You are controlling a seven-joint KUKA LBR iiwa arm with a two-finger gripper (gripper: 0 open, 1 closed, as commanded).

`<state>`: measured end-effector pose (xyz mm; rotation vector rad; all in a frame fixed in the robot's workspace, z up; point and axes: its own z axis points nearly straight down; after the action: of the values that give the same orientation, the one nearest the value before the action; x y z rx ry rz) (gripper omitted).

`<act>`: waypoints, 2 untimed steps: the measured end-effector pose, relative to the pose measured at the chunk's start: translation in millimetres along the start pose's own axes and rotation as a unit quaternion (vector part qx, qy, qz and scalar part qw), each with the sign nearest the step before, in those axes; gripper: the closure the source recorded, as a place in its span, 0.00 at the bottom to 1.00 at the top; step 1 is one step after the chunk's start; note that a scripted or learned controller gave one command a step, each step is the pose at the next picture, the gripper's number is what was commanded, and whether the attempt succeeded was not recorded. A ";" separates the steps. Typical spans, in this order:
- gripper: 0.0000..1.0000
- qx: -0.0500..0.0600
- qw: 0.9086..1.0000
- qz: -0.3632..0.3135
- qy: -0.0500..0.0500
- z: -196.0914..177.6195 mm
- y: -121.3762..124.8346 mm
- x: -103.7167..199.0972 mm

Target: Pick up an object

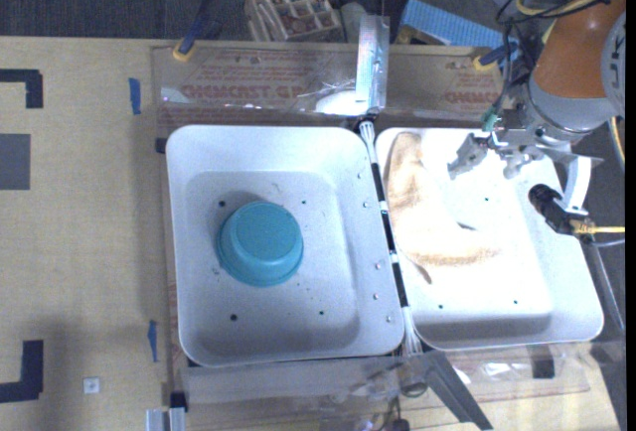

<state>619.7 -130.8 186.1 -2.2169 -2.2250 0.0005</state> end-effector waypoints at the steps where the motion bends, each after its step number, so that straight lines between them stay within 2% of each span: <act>1: 0.00 -0.007 1.000 -0.017 0.000 95.3 -85.9 5.6; 2: 0.00 -0.009 0.999 -0.041 -0.002 94.8 -66.4 35.9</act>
<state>553.1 -95.1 91.3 -2.1346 -2.3260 -0.0143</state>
